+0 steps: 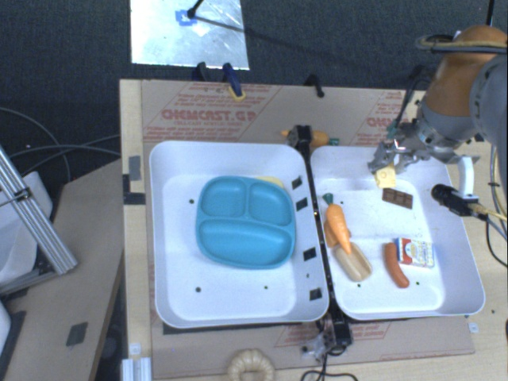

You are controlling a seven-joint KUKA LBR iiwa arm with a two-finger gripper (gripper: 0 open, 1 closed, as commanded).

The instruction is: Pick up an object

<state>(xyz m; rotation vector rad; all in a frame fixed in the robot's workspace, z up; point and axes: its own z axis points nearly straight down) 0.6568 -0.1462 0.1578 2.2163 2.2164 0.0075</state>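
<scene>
The right bin (456,292) holds several toy foods: an orange carrot (336,222), a tan bun (355,262), a red sausage (396,265), a brown chocolate bar (398,198) and a small red, white and blue carton (414,252). A pale yellow block (386,177) sits near the bin's far wall. My gripper (386,163) hangs at the bin's far edge, right above and touching or nearly touching that yellow block. Whether the block rests on the bin floor or is lifted is unclear.
The left bin (171,292) holds a blue divided plate (244,221) with a yellow item (273,181) peeking out behind it. A black divider with clips (313,228) runs between the bins. A black cylinder (450,199) on the arm hangs over the right bin's right wall.
</scene>
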